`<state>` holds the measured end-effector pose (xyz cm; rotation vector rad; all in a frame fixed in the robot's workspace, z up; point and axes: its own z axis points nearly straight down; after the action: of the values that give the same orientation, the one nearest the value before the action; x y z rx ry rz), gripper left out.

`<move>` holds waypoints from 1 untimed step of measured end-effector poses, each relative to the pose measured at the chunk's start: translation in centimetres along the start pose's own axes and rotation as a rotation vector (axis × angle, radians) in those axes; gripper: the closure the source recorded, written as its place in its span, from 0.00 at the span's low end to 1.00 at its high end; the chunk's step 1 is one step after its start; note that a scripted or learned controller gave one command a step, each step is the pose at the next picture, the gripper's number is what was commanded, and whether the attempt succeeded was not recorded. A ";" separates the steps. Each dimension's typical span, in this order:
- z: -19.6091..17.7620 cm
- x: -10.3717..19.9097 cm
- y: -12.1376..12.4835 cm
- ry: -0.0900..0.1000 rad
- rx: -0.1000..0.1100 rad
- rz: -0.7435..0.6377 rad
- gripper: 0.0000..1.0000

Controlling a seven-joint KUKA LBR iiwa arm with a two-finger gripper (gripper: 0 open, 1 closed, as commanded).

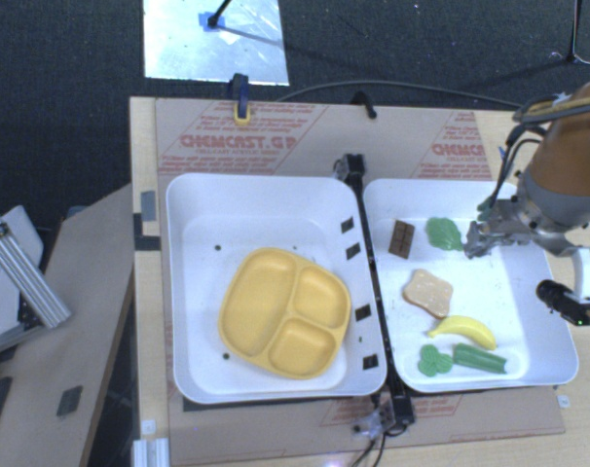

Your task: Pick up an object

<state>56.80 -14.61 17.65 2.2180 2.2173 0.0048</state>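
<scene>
Two white bins sit side by side mid-frame, split by a black divider strip (365,270) running top to bottom. The left bin (193,212) has one thing in it, a yellow tray (285,311) with three compartments, sitting low and right of centre, so there's a wide band of bare floor along its top and left walls. The right bin (543,348) is busier, six items total: one brown block (401,239) up near the top left corner, one leafy green (444,233) right next to it, one toast slice (428,293) in the middle, one banana (464,332) just below that, and one broccoli (433,360) touching or nearly touching one green pepper (480,359) along the bottom wall. All of them crowd the left half and lower edge of that bin, leaving the right half and upper right pretty open. The arm (568,163) comes in from the right edge, and the gripper (480,238) hangs over the upper part of the right bin, just right of the leafy green. Honestly can't tell if the fingers are spread or pinched, too small and dark. Nothing visible between them.
</scene>
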 end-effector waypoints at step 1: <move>-5.4 0.0 0.2 0.000 -0.001 -0.004 1.00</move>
<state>56.96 -14.65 23.07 2.2127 2.2216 0.0058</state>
